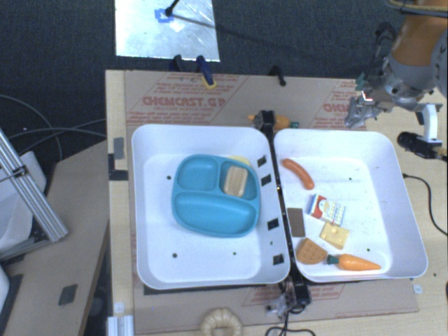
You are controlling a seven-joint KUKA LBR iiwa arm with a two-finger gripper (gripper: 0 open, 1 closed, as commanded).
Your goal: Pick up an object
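Note:
The right bin point(392, 187) holds several toy foods: an orange sausage point(297, 173), a brown bar point(296, 222), a red and white carton point(327, 209), a yellow cracker point(334, 236), a brown bread piece point(311, 251) and a carrot point(353, 262). My gripper point(358, 112) hangs above the bench just beyond the right bin's far edge, well clear of all of them, and nothing shows in its grasp.
The left bin point(150, 187) carries a blue divided plate point(210, 215) with a tan bread slice point(235, 181) in its upper right compartment. A black clamp strip point(280, 208) joins the two bins. A shiny sheet point(166, 19) lies beyond the bench.

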